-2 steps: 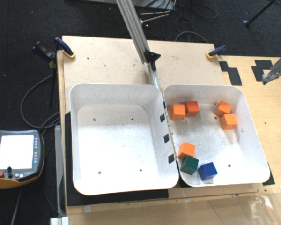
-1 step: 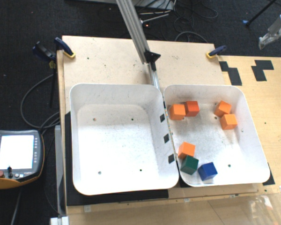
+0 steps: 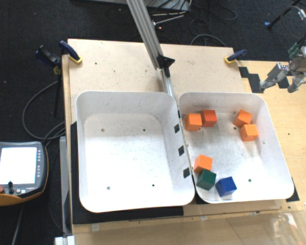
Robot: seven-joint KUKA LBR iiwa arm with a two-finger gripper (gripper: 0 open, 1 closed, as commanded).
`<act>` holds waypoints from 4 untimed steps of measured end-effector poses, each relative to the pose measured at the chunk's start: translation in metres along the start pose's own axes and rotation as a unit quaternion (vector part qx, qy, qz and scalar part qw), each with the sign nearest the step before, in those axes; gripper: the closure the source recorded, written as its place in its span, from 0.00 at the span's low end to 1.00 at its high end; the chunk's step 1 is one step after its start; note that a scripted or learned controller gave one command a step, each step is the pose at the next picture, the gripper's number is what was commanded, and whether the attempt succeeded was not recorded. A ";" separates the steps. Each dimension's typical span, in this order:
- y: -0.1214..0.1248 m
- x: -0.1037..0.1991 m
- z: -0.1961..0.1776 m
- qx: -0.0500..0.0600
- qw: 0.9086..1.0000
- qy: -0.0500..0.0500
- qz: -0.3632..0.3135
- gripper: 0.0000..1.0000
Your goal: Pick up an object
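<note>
At far left, off the desk [image 3: 122, 65], a teach pendant [image 3: 18, 173] shows a lit white screen; any writing on it is too small to read, and no brand or label is legible anywhere else.

The left bin [image 3: 89, 137] offers nothing to pick. The candidates all lie in the right bin [image 3: 275, 152]. Near its dividing wall, an orange cube [image 3: 193, 121] touches a darker orange-red cube [image 3: 209, 118]; a grasp on either would likely nudge or drag its neighbour. Lower down, another orange cube [image 3: 203, 163], a green cube [image 3: 206, 179] and a blue cube [image 3: 226, 186] crowd together close to the wall, so descending jaws could strike the rim or wedge between blocks. Further right, two orange cubes [image 3: 243, 118] [image 3: 250, 132] sit just beside each other, the upper one turned at an angle, which risks a corner grip and a slip.

The gripper [image 3: 290, 80] hangs at the far right, beyond the bin and well apart from every cube; whether its jaws are apart or together cannot be told.
</note>
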State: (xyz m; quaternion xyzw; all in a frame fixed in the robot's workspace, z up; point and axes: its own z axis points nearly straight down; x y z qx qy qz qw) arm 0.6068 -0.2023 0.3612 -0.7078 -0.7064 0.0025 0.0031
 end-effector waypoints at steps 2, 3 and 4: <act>0.004 -0.022 -0.190 -0.009 1.000 -0.003 -0.002 0.00; 0.020 -0.022 -0.077 0.000 1.000 0.000 -0.001 0.00; 0.058 0.008 -0.190 -0.009 1.000 -0.002 -0.004 0.00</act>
